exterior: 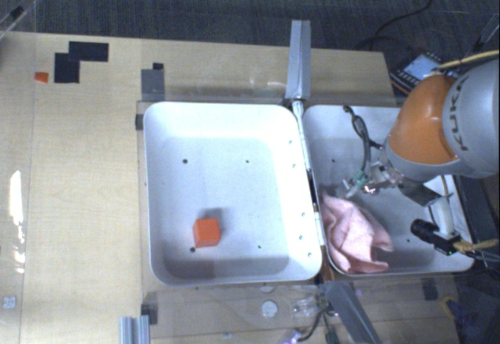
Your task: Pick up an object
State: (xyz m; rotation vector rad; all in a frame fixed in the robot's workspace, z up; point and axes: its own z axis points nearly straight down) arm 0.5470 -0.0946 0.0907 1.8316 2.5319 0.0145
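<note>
Pink cloth (355,234): crumpled in right bin (344,135), near its front left corner.
Orange block (207,232): left bin (226,120), front left.
Gripper (367,184): just above cloth; jaw state cannot be told.

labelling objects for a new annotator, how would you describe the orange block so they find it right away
Start at the left white bin, the one away from the arm. Look toward its near left corner: the orange block sits alone on the bin floor. It is small, hard-edged and bright orange, unlike the soft pink cloth crumpled in the right bin.
</note>
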